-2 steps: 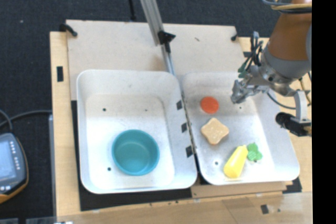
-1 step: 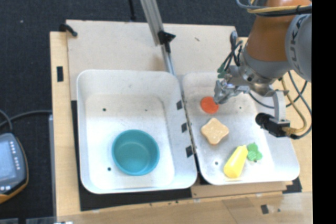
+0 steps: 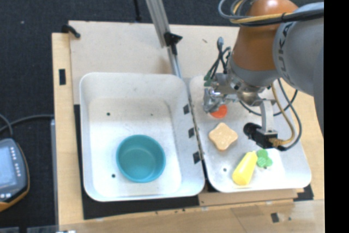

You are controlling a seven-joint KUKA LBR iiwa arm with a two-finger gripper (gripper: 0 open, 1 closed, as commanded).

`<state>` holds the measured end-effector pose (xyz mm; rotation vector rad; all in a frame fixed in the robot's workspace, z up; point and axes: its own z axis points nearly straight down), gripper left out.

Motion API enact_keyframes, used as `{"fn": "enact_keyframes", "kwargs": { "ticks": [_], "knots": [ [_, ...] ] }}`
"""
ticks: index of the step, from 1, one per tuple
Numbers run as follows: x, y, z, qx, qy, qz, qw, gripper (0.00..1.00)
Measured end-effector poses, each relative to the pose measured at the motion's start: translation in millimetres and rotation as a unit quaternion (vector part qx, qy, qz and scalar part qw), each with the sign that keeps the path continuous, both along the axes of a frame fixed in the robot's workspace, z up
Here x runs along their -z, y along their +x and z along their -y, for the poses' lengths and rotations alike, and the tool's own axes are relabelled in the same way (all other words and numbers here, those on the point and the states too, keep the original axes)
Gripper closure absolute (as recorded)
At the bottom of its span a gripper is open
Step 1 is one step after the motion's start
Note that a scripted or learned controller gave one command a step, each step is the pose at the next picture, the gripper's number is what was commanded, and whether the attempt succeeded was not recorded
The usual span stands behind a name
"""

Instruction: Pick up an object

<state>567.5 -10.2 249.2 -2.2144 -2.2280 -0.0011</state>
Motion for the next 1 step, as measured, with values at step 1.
{"fn": "enact_keyframes", "kwargs": {
  "ticks": [1],
  "knots": [
    [-1.8, -17.8, -41.6, 0.000, 0.0003, 0.000, 1.0000, 1.00]
  ]
}}
